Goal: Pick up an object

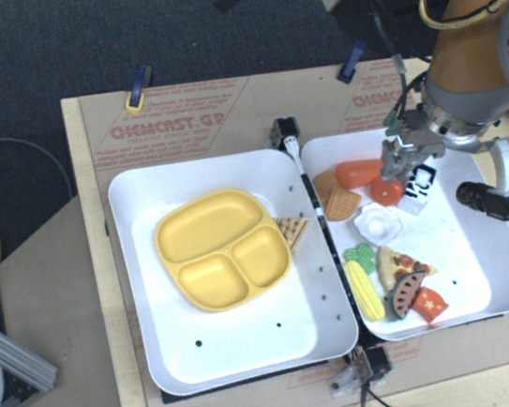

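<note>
The gripper [399, 165] hangs over the tomato [386, 191] at 12 o'clock in the right bin [499, 251]; I cannot tell its state. It should drop straight down

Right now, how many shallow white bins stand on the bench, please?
2. One shallow white bin is on the camera view's left and holds a yellow plastic divided plate. The other white bin is beside it on the right and holds small toy foods.

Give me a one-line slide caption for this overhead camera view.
KUKA arm's claw poised over toy food in the right bin; a yellow divided plate sits in the left bin.
</note>
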Motion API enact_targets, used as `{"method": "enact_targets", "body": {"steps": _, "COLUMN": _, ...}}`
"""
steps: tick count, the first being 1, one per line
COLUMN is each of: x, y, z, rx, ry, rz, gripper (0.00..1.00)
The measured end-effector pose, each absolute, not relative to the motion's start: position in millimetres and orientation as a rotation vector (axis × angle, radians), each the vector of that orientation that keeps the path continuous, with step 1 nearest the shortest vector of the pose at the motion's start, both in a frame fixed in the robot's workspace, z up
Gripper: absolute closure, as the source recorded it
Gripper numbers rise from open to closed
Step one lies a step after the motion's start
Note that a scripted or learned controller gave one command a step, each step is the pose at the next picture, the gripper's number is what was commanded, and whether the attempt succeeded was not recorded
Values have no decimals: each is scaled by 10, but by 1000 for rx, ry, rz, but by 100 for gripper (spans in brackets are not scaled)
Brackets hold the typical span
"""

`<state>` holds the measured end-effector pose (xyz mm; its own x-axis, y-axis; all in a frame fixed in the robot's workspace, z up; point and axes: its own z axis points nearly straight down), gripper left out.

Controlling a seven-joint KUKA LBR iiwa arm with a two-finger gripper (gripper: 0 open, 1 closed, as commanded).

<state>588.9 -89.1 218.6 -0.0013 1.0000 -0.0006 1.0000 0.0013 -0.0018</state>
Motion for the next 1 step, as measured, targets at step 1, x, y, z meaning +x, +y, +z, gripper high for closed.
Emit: {"method": "enact_targets", "body": {"steps": 1, "x": 5804, "y": -821, "z": 2331, "rx": -2220, "ry": -2223, "rz": -2, "gripper": 100}}
